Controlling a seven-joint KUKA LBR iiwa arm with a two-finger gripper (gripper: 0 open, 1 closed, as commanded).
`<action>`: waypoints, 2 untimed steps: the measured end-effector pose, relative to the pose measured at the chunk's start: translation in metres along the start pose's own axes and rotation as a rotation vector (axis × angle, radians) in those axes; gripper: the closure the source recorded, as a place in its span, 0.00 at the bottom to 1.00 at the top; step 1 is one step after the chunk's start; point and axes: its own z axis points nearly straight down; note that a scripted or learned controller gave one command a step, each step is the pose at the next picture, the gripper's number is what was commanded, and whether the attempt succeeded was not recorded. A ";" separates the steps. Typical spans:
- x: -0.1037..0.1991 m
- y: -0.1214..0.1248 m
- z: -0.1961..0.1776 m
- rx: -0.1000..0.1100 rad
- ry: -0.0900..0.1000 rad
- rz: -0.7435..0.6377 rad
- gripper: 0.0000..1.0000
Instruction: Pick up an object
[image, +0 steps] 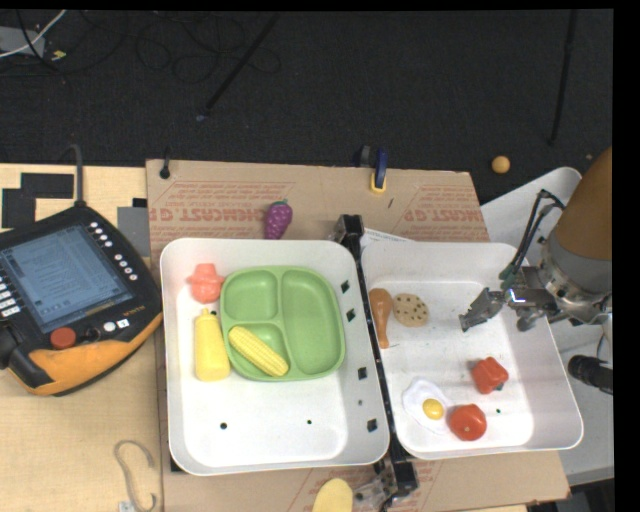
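Evidently gripper (503, 307) hung over right bin (548, 352), jaws spread, nothing between them. Red pepper (489, 375) lay just below, tomato (467, 421) nearer front edge. Best descend straight, centre fingers astride pepper, close gently.

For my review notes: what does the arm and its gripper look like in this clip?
The arm comes in at the right edge, with an orange band above a grey wrist section. Thin black cables loop alongside it down to the gripper, which is dark metallic grey, with two slim fingers and some shiny silver parts at its base. No markings are legible.
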 end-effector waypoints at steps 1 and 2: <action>0.000 0.003 -0.007 -0.013 -0.003 -0.002 0.00; 0.006 0.013 0.050 -0.009 -0.001 -0.005 0.00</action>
